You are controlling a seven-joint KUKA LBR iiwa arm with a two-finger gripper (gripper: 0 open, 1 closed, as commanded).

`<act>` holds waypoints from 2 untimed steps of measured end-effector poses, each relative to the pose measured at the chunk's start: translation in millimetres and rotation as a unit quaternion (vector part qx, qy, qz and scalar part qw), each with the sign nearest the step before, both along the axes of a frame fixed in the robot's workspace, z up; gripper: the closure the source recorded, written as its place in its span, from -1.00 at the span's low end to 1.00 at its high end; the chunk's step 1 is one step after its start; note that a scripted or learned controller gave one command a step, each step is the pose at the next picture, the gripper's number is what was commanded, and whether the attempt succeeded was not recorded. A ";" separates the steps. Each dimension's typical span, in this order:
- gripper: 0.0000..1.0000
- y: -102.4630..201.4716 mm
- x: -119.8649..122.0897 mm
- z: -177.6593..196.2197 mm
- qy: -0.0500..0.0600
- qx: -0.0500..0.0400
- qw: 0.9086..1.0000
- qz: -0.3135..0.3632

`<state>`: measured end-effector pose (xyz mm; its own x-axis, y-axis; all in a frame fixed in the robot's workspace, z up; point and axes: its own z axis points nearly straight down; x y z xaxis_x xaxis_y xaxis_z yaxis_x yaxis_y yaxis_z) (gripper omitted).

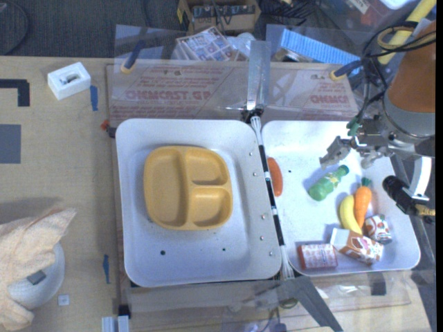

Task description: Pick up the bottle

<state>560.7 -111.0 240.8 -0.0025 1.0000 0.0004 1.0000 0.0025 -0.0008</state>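
We are viewing the surface (55,151) with two bins. The bottle (327,183), green, is lying tilted on the floor of the right bin (297,144), near a banana (349,213) and a carrot (363,200). The pincer (348,152) is hovering just above the bottle's cap end, its fingers spread open and gripping nothing. We are judging the task as barely begun: the approach is looking roughly aligned, while the descent, closure and lift are all remaining. A yellow tray (187,187) is sitting in the left bin (131,206).

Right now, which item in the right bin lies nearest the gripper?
The green bottle, lying on its side just below the gripper. The banana, carrot and packets sit farther toward the front.
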 end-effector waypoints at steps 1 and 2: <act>-1.00 -49.6 21.7 -139.8 0.000 0.000 1.000 -0.017; 1.00 -52.2 22.1 -129.0 -0.002 -0.001 1.000 -0.019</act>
